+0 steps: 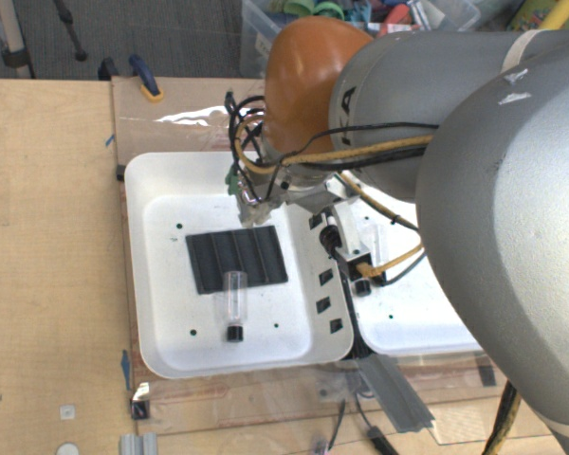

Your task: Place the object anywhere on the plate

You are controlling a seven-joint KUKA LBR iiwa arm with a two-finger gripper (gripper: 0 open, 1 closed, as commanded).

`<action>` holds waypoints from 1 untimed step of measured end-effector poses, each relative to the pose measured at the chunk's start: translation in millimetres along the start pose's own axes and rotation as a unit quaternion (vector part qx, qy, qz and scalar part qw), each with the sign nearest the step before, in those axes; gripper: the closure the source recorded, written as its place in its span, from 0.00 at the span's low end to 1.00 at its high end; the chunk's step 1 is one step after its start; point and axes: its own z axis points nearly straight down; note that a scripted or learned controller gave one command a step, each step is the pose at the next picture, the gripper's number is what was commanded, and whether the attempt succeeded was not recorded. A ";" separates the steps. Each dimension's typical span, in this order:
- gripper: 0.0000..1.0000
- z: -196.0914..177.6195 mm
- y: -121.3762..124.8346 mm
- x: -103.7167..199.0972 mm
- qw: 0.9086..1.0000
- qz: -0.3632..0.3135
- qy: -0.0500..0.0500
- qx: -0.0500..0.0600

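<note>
- Two shallow white plastic bins sit side by side on the wooden bench; the left bin (161,254) holds the task's things.
- A flat black ribbed rectangular plate (237,259) lies near that bin's middle.
- A clear plastic tube with a black cap (234,305) lies with its upper end over the plate's lower edge and its cap end on the bin floor.
- The two-finger gripper (254,207) hangs just above the plate's upper edge, apart from the tube; whether its fingers are apart or together cannot be told.
- No readable writing shows.

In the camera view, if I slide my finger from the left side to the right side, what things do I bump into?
Bare wooden bench → left white bin → black ridged plate with the clear tube lying at its near edge → right white bin → big grey arm.
</note>
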 end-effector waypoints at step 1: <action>1.00 -53.6 -69.0 33.2 0.999 -0.050 0.000 0.000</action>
